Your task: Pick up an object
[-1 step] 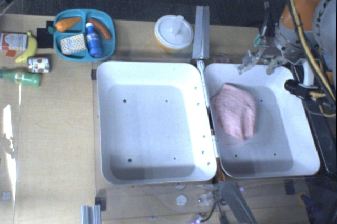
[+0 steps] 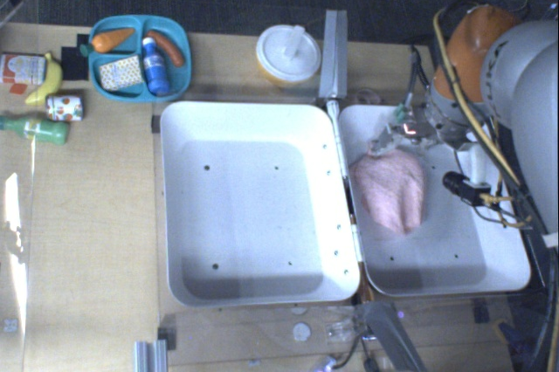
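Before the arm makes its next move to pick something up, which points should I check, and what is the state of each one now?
1. Target present: a soft pink cloth-like lump lies in the right white bin. Ok.
2. Gripper position: the gripper is at the lump's upper edge, not over its middle. Not ok.
3. Finger opening: blurred among cables. Cannot tell.
4. Contact with the lump: the view does not settle it. Cannot tell.
5. Room around the target: the lump lies close to the wall shared with the left white bin. Ok, but tight.
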`<action>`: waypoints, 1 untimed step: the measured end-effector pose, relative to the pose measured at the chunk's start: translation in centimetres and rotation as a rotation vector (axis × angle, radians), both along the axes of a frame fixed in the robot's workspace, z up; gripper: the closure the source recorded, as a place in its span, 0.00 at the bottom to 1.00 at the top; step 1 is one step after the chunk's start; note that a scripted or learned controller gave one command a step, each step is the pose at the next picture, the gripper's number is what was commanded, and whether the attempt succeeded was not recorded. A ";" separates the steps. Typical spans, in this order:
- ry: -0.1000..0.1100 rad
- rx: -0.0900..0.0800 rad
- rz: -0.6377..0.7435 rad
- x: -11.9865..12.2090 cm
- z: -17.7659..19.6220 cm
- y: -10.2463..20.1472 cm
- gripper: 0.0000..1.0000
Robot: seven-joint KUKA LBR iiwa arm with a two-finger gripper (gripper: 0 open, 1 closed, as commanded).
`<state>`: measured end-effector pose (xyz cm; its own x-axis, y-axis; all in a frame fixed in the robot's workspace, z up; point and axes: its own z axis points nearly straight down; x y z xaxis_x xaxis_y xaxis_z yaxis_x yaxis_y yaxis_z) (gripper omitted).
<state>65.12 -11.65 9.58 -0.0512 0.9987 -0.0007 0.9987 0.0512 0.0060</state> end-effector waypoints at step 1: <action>-0.005 -0.001 -0.034 -7.0 -0.7 -2.2 0.00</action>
